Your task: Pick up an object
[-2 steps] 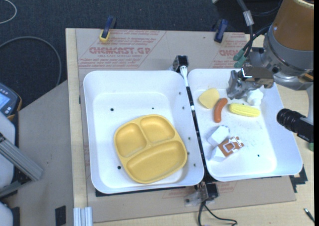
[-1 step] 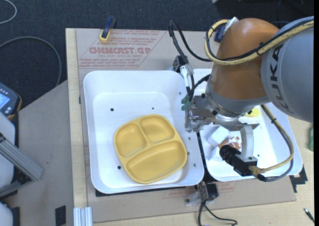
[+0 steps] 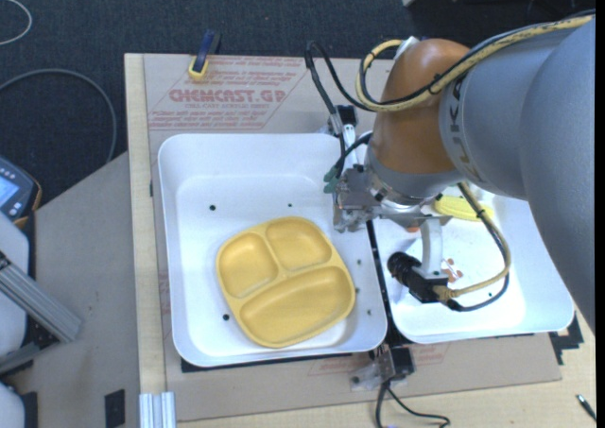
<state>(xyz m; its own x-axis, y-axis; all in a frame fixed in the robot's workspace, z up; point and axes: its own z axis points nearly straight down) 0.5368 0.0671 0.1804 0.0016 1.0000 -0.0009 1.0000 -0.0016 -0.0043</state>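
A yellow plate [image 3: 285,281] with three compartments lies flat in the left bin [image 3: 189,176], toward its near side. The gripper [image 3: 352,212] sits over the seam between the two bins, just beside the plate's upper right rim and a little above it in the view. Whether it is parted or closed I cannot tell. A yellow object [image 3: 460,208] in the right bin [image 3: 529,313] peeks out from under the arm [image 3: 492,105].

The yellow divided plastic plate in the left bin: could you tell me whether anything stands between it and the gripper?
Nothing visible does. The yellow divided plastic plate lies alone on the left white bin's floor, and the gripper hangs just beyond its upper right edge.
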